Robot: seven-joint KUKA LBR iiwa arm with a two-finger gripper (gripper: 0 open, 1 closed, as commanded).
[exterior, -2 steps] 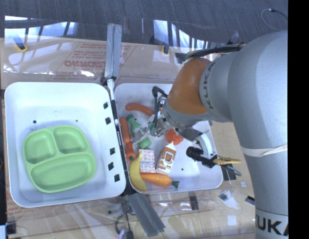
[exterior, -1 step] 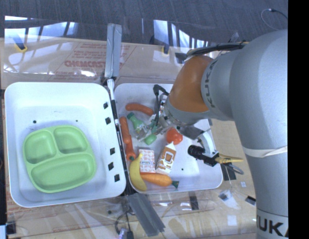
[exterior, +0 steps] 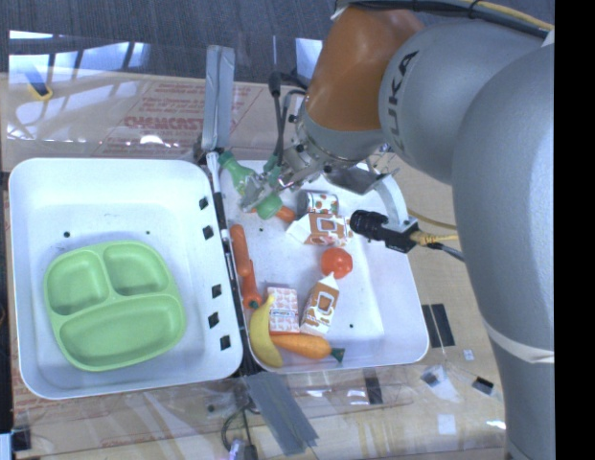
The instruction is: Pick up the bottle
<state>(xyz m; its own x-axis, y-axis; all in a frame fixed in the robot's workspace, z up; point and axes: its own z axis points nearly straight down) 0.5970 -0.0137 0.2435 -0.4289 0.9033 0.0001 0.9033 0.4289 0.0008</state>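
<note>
The green plastic bottle [exterior: 247, 182] is seen lying in the right white bin [exterior: 398, 329], near its far left corner. Its long axis runs slantwise, cap toward that corner. The end effector [exterior: 278, 182] is seen at its lower end; its grip cannot be told.

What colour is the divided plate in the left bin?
Light green, plain, no pattern; the divided plate shows clearly in the camera view.

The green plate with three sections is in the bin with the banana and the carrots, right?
Not quite. The camera view shows the green plate alone in the left bin. The banana and the carrots lie in the right bin, where the gripper is reaching.
</note>
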